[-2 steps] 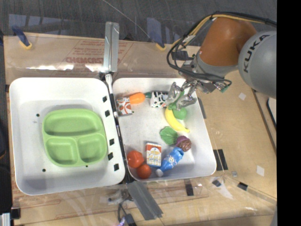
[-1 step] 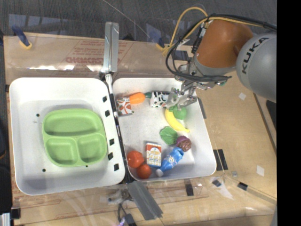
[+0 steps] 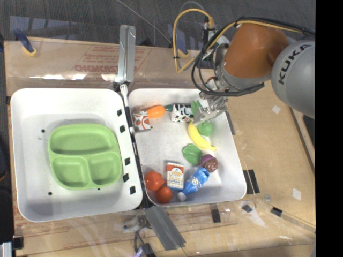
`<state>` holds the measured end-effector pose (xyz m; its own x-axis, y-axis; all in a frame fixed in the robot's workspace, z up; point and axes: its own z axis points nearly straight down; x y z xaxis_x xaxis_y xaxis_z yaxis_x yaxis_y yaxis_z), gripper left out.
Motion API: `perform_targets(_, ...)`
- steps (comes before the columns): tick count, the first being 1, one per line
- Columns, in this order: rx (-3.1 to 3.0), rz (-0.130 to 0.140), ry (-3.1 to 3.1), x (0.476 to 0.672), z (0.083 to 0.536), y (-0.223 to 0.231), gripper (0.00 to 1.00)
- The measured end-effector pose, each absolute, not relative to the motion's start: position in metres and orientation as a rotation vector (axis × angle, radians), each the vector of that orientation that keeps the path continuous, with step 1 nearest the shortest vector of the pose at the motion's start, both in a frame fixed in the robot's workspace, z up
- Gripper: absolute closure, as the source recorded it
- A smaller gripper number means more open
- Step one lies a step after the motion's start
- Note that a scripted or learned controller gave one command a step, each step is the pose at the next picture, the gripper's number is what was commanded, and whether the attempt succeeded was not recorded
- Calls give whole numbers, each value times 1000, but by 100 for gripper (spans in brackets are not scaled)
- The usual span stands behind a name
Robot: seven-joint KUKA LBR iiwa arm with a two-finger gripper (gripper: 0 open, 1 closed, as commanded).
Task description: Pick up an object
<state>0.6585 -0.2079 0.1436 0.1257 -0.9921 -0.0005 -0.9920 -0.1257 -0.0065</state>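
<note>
- The claw (image 3: 210, 111) hangs low over the upper right part of the right bin (image 3: 231, 170), with the arm (image 3: 254, 50) reaching in above it; whether it is released or clenched I cannot tell, and nothing shows plainly between its tips.
- Just beneath it sit a small green piece (image 3: 204, 128) and a curved yellow banana (image 3: 199, 137), the likeliest things to be picked, judging by how close they lie.
- The rest lies loose in the same bin: a carrot (image 3: 156, 111), a small carton (image 3: 141, 121), a black-and-white box (image 3: 182, 113), a juice box (image 3: 174, 175), two tomatoes (image 3: 154, 180), a blue bottle (image 3: 196, 181).
- These look like smooth, glossy toy food; rounded shapes may slip.
- The left bin (image 3: 27, 143) holds a green divided tray (image 3: 84, 155), matte and shallow, lying flat.
</note>
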Motion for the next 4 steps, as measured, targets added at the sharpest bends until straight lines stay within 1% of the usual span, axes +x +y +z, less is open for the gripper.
perform_targets(1, -2738, -3, 1531, 658, 161, -189, 100)
perform_targets(2, -2937, 5, 1107, 657, 140, -190, 100)
perform_targets(3, -3107, -15, 428, 659, 172, -193, 100)
perform_targets(4, -3120, -9, 305, 651, 137, -206, 100)
